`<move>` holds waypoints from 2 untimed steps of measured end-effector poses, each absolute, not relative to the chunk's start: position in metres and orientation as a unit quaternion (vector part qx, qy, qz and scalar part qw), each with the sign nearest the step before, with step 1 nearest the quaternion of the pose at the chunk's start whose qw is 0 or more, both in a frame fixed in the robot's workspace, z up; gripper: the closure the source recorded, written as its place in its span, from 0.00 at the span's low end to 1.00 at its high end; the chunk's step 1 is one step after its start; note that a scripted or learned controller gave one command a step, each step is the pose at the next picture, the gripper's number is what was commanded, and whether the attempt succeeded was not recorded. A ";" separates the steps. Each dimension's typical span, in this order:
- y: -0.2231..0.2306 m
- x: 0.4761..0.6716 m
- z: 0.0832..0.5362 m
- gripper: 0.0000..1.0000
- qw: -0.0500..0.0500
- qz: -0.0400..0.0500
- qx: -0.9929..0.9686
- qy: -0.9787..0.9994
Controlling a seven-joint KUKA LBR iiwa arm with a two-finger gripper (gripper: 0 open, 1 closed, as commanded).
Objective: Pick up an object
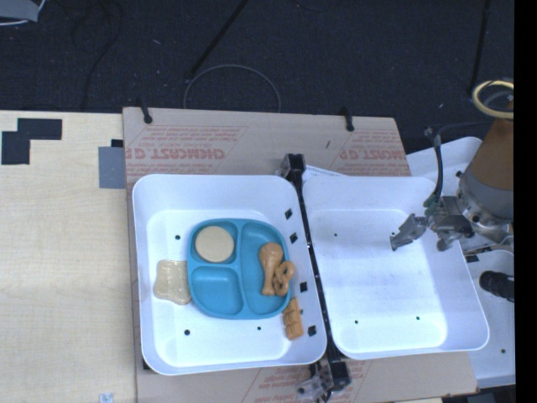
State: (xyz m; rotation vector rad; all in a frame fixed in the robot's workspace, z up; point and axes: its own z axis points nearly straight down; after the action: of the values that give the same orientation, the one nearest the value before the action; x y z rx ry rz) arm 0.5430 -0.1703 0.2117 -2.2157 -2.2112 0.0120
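Note:
My gripper (424, 238) hangs over the right side of the right bin (394, 334), open, with nothing between its fingers. The objects all lie in the left bin (159, 200). A blue divided plate (220, 296) sits in its middle. On the plate, a round tan disc (214, 243) fills the upper left compartment and a knobbly tan piece (275, 269) lies in the right compartment. A pale flat piece (172, 281) rests against the plate's left edge. A small tan chunk (292, 319) lies off the plate's lower right corner.
A black divider (305, 259) runs between the two bins. Both bins stand on a cardboard sheet (252, 145). The arm's body (495, 166) rises at the right edge, with a cable (437, 166) beside it.

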 end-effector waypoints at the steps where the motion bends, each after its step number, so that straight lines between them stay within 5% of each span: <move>1: -0.171 0.546 0.218 0.00 0.000 0.001 -0.707 -0.707; 2: -0.168 0.545 0.174 0.00 0.003 0.002 -0.707 -0.707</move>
State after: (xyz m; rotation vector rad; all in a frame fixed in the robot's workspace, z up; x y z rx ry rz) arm 0.5449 -0.1682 0.1744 -2.2168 -2.2172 0.0055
